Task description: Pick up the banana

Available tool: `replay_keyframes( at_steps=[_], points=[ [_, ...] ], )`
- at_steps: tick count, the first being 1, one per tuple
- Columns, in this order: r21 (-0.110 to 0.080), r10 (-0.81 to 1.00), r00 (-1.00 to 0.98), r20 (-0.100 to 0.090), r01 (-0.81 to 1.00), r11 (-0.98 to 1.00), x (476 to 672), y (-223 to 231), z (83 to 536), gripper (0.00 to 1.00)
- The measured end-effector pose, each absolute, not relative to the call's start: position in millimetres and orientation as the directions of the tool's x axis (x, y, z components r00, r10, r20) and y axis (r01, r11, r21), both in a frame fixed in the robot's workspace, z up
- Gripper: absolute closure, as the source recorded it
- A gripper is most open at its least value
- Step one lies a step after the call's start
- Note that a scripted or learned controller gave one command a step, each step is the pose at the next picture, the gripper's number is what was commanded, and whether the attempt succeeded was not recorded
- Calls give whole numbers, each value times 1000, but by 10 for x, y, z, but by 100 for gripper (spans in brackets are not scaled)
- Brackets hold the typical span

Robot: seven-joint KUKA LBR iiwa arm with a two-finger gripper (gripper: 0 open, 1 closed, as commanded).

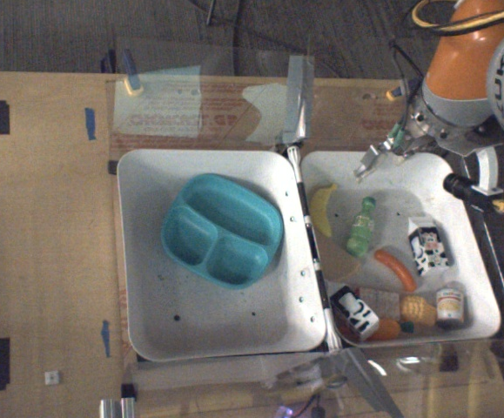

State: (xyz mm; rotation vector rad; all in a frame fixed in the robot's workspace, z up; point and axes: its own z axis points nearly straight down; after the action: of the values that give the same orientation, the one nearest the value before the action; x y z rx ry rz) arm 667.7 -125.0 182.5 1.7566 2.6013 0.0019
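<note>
Nearest, along the right bin's (482, 316) front edge, lie a black-and-white carton (356, 310), a small bottle (417, 310) and a can (449, 306), with an orange sausage (394, 269) and a green bottle (361, 227) just behind. The banana (322, 209) rests against that bin's left wall, beside the green bottle, while a teal divided plate (223, 230) sits in the left bin (147, 320). Farther back, the pincer (380, 157) hangs over the right bin's far rim with its fingers apart, gripping nothing, well apart from the banana.

- Your worktop (43, 259) looks like flat, dull brown board.
- You see two white bins (147, 320) of smooth plastic with a soft shine.
- Your teal plate (223, 229) is smooth plastic.
- The banana (322, 209) looks smooth and yellow.
- The arm's orange band (465, 55) is glossy.
</note>
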Motion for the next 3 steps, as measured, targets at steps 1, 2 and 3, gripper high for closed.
replay_keyframes(
  at_steps=[1,2,3],
  points=[
    [5,883,-470,-6,883,470,6680,-1620,2633,0],
    [2,784,-621,-1,784,621,6676,-675,2168,0],
    [5,642,-767,-7,642,767,6633,-1056,2293,0]
  ],
)
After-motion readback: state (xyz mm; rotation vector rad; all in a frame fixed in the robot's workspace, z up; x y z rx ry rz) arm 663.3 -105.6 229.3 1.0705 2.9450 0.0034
